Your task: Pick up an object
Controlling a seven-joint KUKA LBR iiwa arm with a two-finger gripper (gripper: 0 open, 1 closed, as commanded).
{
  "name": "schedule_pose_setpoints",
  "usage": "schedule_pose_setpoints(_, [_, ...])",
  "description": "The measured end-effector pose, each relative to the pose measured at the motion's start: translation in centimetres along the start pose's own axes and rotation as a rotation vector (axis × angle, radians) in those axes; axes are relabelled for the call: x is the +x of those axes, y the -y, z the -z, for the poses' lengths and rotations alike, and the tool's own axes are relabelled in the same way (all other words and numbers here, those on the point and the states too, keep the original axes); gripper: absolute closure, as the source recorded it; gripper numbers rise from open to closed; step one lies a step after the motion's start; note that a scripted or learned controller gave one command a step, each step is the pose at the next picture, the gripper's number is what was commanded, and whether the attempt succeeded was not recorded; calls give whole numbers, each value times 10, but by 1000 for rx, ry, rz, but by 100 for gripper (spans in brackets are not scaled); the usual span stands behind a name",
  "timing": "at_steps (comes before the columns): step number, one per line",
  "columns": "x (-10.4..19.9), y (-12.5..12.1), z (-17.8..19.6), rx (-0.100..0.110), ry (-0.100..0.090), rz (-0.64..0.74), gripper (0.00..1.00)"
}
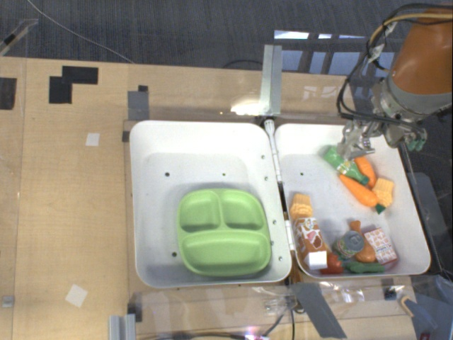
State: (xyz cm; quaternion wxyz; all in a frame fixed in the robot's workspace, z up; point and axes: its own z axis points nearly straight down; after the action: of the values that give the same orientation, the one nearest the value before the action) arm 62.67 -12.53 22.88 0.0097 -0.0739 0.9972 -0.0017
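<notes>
1. The grey arm with its orange band (423, 48) reaches in from the right, and its metal two-finger claw (354, 146) hangs over the far part of the right shallow white bin (410, 190).
2. The claw's tips sit right at a small green object (334, 156) lying at the far end of a cluster of toy food; whether the claw is wide, narrow or closed on anything cannot be told from this angle.
3. That green object is short and rounded, bright green, and it lies tilted, touching a green-and-white piece (349, 168) just beside it.
4. Next to these lie two orange carrot-shaped toys: a smaller one (365, 168) and a longer one (358, 190), both slanted toward the near right.
5. A pale orange block-like piece (383, 189) rests against the longer carrot's end.
6. Along the right bin's left wall lies a tan ridged piece (301, 205), with a red-and-white printed packet (310, 239) just nearer than it.
7. In the near right corner sit a round grey tin (350, 244), a pink-and-white printed box (380, 246) and some red, orange and green bits pressed together.
8. The left shallow white bin (163, 154) holds a light green plastic tray with three compartments (224, 231), lying flat toward its near side.
9. Both bins rest side by side on the pale wooden desk (64, 211).
</notes>
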Motion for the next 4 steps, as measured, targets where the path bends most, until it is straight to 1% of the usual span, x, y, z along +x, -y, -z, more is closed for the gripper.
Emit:
schedule_pose_setpoints(1, [2, 0, -5, -4, -10, -1, 0])
schedule_pose_setpoints(2, [8, 24, -134, -5, -12, 8, 0])
schedule_pose_setpoints(3, [-35, 47, -142, -4, -11, 117, 0])
schedule_pose_setpoints(4, [6, 37, -141, -3, -7, 35, 0])
